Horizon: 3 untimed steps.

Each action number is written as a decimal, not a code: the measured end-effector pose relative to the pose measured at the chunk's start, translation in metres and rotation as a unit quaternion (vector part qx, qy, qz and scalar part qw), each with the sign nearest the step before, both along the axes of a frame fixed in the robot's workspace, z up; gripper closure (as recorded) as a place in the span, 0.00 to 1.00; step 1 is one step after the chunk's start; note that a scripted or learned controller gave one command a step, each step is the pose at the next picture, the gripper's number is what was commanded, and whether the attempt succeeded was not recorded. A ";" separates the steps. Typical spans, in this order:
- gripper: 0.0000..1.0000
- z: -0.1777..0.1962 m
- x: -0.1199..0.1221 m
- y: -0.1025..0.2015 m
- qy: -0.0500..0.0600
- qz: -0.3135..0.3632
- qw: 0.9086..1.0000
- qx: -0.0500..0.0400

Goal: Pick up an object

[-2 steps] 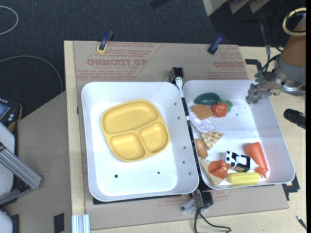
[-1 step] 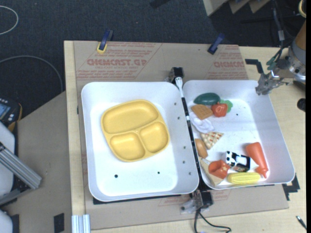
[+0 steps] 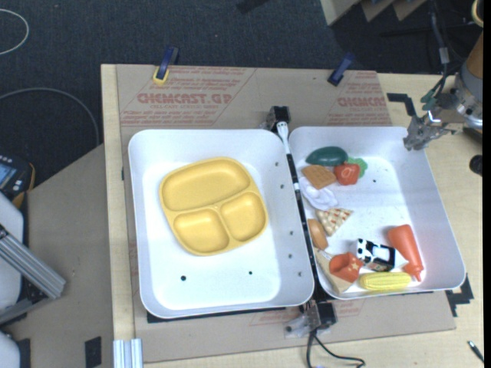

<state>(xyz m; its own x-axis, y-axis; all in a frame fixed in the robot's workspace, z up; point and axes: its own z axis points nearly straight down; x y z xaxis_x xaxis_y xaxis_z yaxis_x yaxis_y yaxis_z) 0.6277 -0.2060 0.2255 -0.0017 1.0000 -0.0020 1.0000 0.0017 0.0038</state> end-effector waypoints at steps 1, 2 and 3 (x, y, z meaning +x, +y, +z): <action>1.00 0.011 -0.020 0.049 0.003 0.001 1.000 0.002; 1.00 0.012 -0.040 0.109 0.003 0.002 1.000 0.002; 1.00 0.006 -0.057 0.169 0.004 0.002 1.000 0.002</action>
<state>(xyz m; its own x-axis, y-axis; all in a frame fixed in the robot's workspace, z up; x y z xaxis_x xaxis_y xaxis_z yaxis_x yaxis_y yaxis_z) 0.5706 -0.0370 0.2311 -0.0058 1.0000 0.0028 1.0000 0.0058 -0.0038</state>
